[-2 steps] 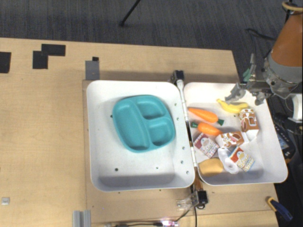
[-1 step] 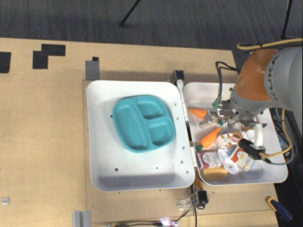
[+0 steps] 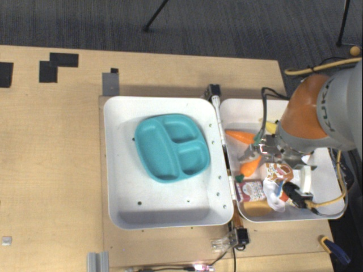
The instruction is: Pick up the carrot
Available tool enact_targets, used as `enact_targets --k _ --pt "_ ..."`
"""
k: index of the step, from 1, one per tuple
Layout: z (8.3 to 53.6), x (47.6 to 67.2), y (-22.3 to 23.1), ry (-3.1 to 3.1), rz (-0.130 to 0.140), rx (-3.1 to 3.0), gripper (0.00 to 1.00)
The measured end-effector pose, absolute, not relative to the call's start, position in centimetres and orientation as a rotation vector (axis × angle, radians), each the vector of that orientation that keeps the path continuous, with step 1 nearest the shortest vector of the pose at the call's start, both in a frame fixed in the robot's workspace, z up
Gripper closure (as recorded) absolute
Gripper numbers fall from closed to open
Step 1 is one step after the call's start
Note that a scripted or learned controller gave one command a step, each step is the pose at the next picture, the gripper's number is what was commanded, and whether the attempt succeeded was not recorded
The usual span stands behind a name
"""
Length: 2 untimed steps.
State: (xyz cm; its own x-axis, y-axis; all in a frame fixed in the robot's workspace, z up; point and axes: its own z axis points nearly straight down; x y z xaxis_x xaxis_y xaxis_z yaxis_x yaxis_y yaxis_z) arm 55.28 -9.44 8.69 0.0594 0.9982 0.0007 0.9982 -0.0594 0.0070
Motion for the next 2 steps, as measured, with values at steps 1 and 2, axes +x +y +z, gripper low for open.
enact_targets --k 1,2 --pt "10.0 55.6 -9.4 2.149 0.017 2.276 1.0" --pt "18.8 56.7 -2.9 1.995 0.015 2.421 1.0"
